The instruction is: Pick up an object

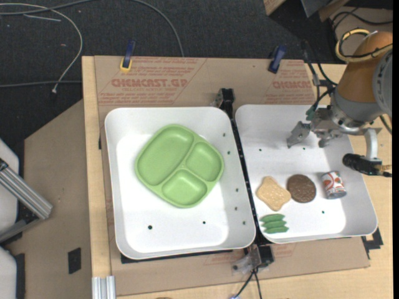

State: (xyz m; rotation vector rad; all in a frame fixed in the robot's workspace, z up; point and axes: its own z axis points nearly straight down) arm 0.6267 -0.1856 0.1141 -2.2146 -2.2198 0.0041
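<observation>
In the right bin lie a tan cracker, a round brown cookie, a small red-and-white can on its side, and a green pea pod near the front edge. My gripper hovers over the far part of this bin, well behind those objects, with its two fingers spread apart and nothing between them. The grey arm with its orange band comes in from the upper right.
The left bin holds a green divided plate. A black clamp sits between the bins at the back. Blue clips hold the cardboard base. Cables run across the dark floor behind.
</observation>
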